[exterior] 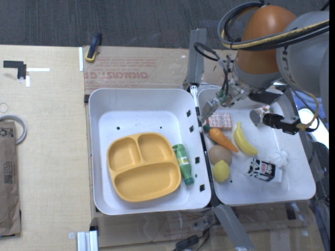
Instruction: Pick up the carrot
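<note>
A yellow divided plate [144, 166] lies in the left white bin [104, 140], with a green bottle [183, 163] lying just beside it at its three o'clock, near the bin's right wall. In the right white bin [272, 190] a banana [244, 140] sits near the middle, a small red-and-white box [220, 121] at its ten o'clock, a brown kiwi-like fruit [219, 154] and a lemon [221, 171] touching each other at its eight o'clock, and a black-and-white carton [262, 169] at its five o'clock. On the wooden bench [47, 140], a brown paper bag [9, 177] lies at the far nine o'clock edge, and a blue-and-yellow tool [93, 47] rests at eleven o'clock above the left bin.
</note>
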Available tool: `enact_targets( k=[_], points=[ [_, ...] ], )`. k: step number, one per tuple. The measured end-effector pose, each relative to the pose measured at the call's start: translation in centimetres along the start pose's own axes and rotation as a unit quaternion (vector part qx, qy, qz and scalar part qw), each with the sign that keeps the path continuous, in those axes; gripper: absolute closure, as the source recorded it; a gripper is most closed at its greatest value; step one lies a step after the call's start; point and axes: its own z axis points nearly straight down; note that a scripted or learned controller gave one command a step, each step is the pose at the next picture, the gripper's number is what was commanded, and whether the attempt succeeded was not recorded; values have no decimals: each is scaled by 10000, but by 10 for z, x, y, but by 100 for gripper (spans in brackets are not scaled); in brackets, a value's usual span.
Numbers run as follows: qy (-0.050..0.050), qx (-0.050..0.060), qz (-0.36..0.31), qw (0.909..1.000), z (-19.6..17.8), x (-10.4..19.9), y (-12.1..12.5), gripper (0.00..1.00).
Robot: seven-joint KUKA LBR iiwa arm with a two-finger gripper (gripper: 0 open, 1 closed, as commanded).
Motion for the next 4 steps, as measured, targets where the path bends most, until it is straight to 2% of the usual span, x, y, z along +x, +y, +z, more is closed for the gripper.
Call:
enact_targets(
  k=[1, 2, 3, 4],
  points=[
    [-6, -11, -2016, 9795, -36, 9, 1, 0],
    [15, 7, -1838, 9830, 1, 32, -51, 0],
    [3, -5, -1800, 9837, 0, 18, -34, 0],
    [0, -4, -1701, 9854, 0, -9, -28, 0]
  ],
)
